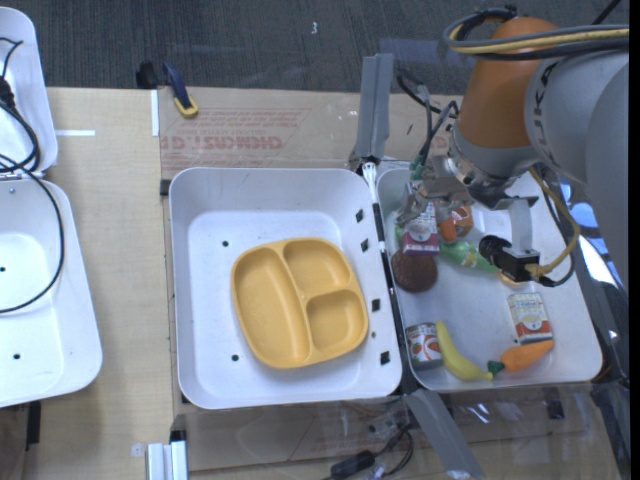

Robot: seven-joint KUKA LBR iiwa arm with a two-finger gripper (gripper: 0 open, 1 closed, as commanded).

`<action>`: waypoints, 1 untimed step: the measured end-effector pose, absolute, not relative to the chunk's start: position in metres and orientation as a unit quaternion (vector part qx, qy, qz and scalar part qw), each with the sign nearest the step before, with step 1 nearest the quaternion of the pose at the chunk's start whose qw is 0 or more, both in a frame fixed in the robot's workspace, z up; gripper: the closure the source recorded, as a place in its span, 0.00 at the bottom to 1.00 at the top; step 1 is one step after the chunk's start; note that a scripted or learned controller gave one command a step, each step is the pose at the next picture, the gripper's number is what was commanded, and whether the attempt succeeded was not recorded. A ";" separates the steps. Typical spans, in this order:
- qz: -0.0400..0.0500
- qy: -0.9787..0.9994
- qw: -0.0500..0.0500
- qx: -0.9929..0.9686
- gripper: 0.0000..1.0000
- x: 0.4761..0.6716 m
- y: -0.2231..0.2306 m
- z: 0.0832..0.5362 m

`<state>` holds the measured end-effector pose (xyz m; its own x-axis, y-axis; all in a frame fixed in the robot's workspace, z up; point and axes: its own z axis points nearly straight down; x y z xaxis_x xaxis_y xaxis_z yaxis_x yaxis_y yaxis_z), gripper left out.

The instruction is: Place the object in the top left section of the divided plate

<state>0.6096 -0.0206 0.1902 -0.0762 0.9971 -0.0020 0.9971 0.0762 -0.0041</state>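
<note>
A yellow divided plate [298, 300] lies in the left white bin [200, 268], with one long section on its left and two smaller ones on its right. My gripper [421, 208] hangs low at the back left of the right bin [570, 358], right over a cluster of toy foods. Under it are a small red-and-white item [420, 232], a brown round piece [414, 269], an orange piece [453, 225] and a green piece [462, 256]. Whether anything sits between the gripper's tips is hidden by the clutter.
Toward the right bin's front lie a small can [423, 344], a banana [460, 358], a carrot [525, 356] and a small carton [527, 315]. The arm's orange band [500, 88] looms over the bin's back. A white appliance with black cables [30, 268] fills the far left.
</note>
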 end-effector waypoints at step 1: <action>0.002 -0.740 0.001 -0.672 1.00 0.569 0.035 0.191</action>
